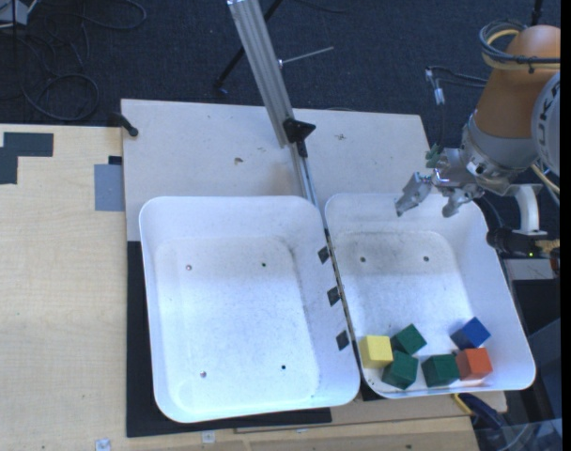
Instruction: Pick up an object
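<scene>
Hovering above the right white plastic bin's (511, 294) far rim, the two-finger gripper (432, 199) seems spread apart, holding nothing. Well apart from it, small cubes cluster at the near edge: yellow (377, 349), blue (470, 332), orange (474, 363).

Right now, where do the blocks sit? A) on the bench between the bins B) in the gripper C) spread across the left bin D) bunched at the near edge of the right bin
D: the yellow block, green blocks, blue block and orange block cluster along the near edge of the right bin, while the gripper hovers over that bin's far rim with nothing between its fingers.
</scene>
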Action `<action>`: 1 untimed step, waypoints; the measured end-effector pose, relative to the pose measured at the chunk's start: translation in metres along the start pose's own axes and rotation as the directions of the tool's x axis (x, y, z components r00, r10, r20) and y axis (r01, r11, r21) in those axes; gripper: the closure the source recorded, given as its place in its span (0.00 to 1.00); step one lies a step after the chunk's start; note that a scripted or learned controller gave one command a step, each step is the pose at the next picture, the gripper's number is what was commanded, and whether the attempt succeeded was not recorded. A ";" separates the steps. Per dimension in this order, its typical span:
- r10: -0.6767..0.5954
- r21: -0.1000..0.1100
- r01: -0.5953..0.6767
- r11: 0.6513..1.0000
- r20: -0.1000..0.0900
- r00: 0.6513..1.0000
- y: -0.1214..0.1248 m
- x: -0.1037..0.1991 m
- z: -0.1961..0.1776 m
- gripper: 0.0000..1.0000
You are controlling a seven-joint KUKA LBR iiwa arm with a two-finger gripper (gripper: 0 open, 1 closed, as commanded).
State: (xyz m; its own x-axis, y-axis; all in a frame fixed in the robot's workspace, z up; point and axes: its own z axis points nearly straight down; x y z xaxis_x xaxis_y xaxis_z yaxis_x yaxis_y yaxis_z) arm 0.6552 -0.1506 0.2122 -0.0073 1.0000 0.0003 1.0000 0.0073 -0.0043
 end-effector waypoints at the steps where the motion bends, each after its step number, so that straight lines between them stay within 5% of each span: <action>1: 0.010 0.009 -0.010 1.000 -0.003 1.000 -0.068 0.032 0.071 0.00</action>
State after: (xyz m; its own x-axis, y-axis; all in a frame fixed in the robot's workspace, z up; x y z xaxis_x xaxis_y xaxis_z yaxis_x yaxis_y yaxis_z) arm 0.5869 -0.1196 0.1418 0.0025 1.0000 0.0038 0.9999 -0.0025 -0.0130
